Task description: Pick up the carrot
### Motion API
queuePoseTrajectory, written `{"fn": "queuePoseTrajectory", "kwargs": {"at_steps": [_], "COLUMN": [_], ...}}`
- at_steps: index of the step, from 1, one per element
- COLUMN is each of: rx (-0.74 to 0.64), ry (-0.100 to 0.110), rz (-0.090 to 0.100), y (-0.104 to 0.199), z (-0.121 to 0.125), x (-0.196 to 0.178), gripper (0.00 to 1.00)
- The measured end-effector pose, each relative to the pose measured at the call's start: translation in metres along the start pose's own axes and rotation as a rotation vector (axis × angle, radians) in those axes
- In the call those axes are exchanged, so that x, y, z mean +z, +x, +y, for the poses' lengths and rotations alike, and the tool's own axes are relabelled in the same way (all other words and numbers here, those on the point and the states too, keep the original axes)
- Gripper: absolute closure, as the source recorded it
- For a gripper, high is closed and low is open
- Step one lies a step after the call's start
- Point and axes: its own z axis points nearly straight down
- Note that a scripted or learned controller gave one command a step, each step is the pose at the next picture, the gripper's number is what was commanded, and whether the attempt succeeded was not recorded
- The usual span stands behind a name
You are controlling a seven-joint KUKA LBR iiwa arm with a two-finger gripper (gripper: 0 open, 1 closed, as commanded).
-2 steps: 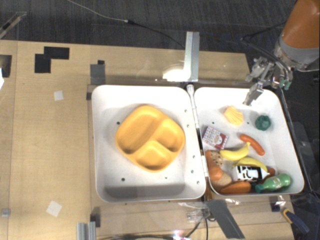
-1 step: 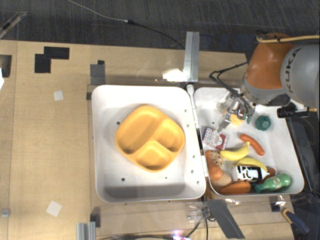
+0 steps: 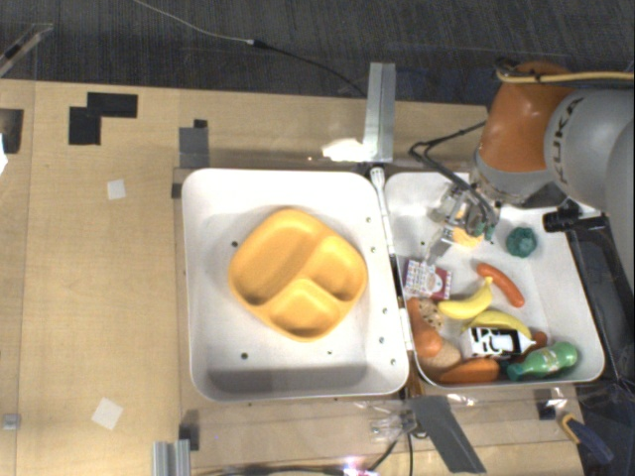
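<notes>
We're in the approach step — end effector point(image 3: 458, 218) hovers over the right bin point(image 3: 593, 296) near its 11 o'clock corner, nothing between the fingers; we can't tell if they're apart or together. Carrot point(image 3: 500, 284) lies at about 4 o'clock from it, just above the bananas point(image 3: 478, 307), clear of the teal ball point(image 3: 522, 241). Next move, we reckon: shift toward 4 o'clock, align with the carrot's long axis, descend — the clutter below is tight.

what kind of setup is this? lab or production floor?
Most likely a robotics lab bench for pick-and-place trials. Two white bins sit side by side on a wooden bench; one holds a yellow tray, the other toy food such as a banana. A KUKA arm reaches in over the toys.
</notes>
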Motion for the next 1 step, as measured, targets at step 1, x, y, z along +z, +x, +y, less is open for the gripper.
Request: {"fn": "queuePoseTrajectory", "kwargs": {"at_steps": [1], "rx": [-0.003], "ry": [-0.009], "rz": [-0.032], "y": [-0.0061], "z": [0.0035], "x": [-0.0164], "gripper": [1.0]}}
